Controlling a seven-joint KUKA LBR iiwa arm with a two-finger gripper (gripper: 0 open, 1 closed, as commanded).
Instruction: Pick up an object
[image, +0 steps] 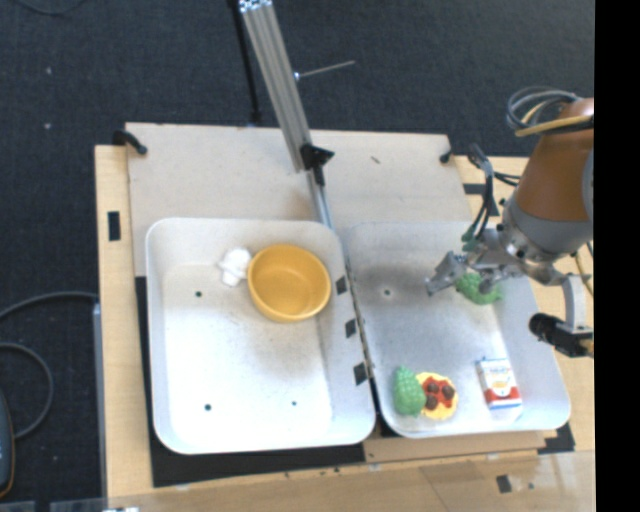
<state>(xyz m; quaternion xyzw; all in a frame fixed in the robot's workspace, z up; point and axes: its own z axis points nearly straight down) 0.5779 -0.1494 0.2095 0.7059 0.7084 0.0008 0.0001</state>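
From the camera above: reaching in from the right, over the right bin (395, 300), the arm (555, 190) with the gripper (462, 275) hanging low. Holding a green thing (480, 289) at the fingers, as it seems, but cannot tell for sure whether closed on it or only touching it. Lying below the gripper, near the bin's front edge: a green toy (406, 391), touching a yellow piece with red and dark spots (437, 394). Lying below and right: a small carton (499, 383). Sitting far to the left, in the left bin (240, 400): a yellow bowl (289, 282), with a white lump (235, 265) just beside it.
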